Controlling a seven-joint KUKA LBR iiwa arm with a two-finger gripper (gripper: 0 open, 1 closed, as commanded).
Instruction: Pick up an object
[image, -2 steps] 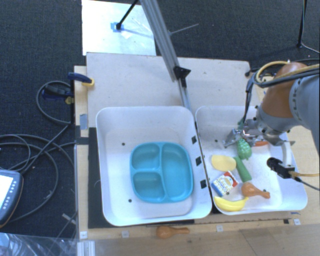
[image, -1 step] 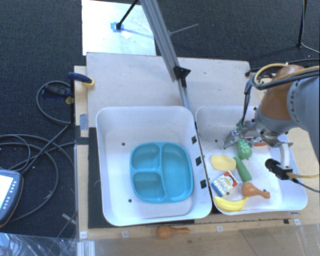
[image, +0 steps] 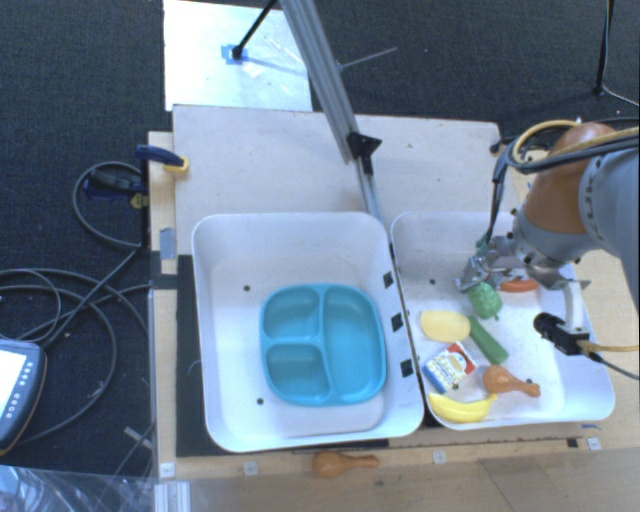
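Now, starting at the left, the left bin (image: 215, 300) carries a blue divided plate (image: 323, 345), lying flat. Just below the bins, on the table (image: 260, 160), lies a brown toy drumstick (image: 345, 463). Over to the right bin (image: 420, 245): a yellow lemon-shaped piece (image: 445, 325), a small printed carton (image: 449, 368) under it, a banana (image: 462, 407) along the front wall, a dark green cucumber (image: 489, 341), another drumstick (image: 510, 382). Up at the back the hand (image: 481, 283) hangs low, right at a small green fruit (image: 485, 300), touching or nearly so. Fingers apart or together? I cannot tell from here. An orange carrot (image: 518, 286) peeks out just beside it.
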